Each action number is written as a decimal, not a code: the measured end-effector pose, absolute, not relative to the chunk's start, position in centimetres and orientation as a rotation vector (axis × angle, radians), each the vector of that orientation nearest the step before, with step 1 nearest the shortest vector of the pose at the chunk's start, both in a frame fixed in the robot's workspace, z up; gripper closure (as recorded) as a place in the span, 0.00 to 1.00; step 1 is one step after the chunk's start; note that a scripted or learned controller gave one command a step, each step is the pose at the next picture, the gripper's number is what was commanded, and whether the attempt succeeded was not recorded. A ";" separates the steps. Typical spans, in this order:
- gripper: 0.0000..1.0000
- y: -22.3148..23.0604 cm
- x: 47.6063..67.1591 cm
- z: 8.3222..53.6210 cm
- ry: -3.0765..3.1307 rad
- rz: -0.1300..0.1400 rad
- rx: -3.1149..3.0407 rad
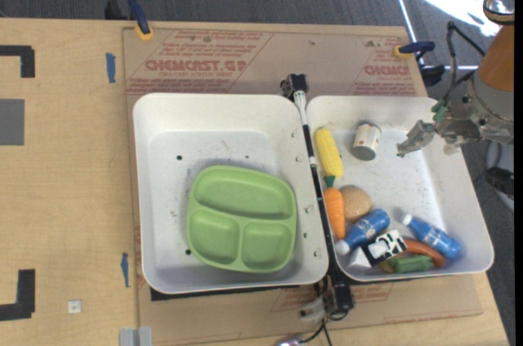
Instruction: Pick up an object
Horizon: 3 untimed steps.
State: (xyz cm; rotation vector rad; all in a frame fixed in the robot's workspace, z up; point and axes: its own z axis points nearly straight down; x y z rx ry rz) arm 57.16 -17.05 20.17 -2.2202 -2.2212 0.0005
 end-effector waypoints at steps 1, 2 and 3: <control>0.00 -13.6 61.7 9.6 -2.270 0.002 -2.167; 0.00 -10.0 65.6 8.5 -2.296 -0.003 -2.147; 1.00 -10.0 65.7 9.8 -2.302 -0.007 -2.148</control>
